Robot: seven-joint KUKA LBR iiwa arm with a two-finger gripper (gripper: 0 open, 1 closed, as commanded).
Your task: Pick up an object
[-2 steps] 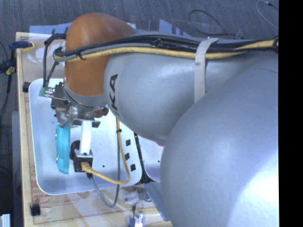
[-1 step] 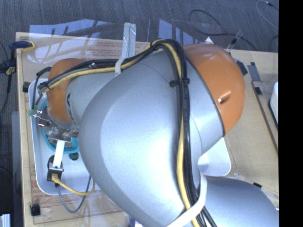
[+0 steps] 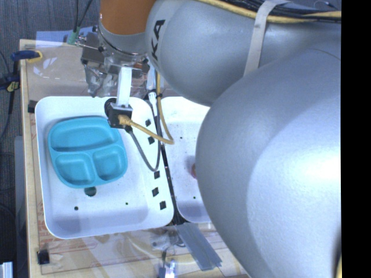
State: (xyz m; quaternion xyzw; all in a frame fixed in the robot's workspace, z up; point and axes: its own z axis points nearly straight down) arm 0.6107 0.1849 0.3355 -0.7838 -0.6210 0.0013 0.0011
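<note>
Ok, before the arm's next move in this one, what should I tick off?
1. Candidate present: ok, blue divided tray lies flat in the left bin.
2. Gripper above the tray: not ok, it sits at the bin's far rim.
3. Gripper already carrying something: cannot tell.
4. Other candidates: ok, small dark object at the tray's near edge.
5. Right bin contents: cannot tell, the arm covers most of it.

white bins: 2, left bin (image 3: 104, 216) and right bin (image 3: 184, 131) | blue three-part tray (image 3: 87, 149): 1 | small dark round piece (image 3: 90, 191): 1 | reddish bit (image 3: 193, 169), half hidden: 1
</note>
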